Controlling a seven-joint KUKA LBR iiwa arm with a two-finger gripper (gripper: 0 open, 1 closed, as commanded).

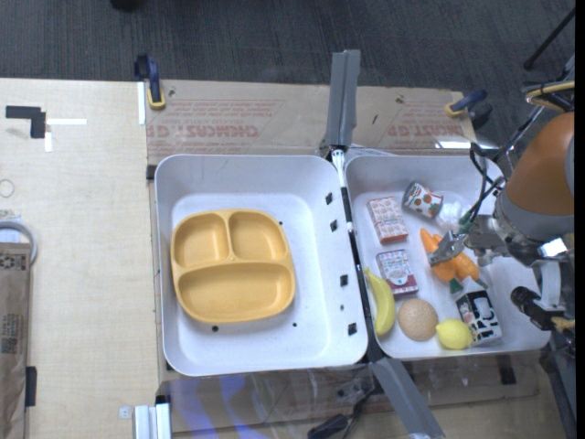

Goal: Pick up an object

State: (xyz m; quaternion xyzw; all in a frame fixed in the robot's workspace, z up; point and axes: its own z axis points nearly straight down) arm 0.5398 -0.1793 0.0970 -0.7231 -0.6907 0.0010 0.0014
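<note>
Down at the near edge of the right-hand shallow white bin (512, 344), a yellow lemon (454, 334) sits beside a round tan ball-like fruit (418, 319), with a yellow banana (383, 302) curving up along the bin's left wall. Just right of the lemon lies a small black-and-white printed carton (479, 316), its label too small to read.

Moving up, the gripper (448, 250) reaches in from the right, its slim metal fingers (452, 243) pressed down among orange carrot-shaped pieces (454, 263). The fingers look close together on the orange stuff, perhaps pinching it, but their tips merge with it and I cannot tell whether they are open or closed. The grey arm (539, 186) with its orange band is cut off at the frame's right side.

Left of the gripper sit two small pink-and-white boxes (388, 219), one above the other, well clear of the fingers. Farther back, a tilted red, green and white can (422, 200) lies near the bin's far wall.

Across in the left-hand white bin (174, 254) rests a yellow divided plastic plate (234, 265) on its own. Beyond both bins, brown printed cardboard (238, 117) covers the worktop (73, 245).
</note>
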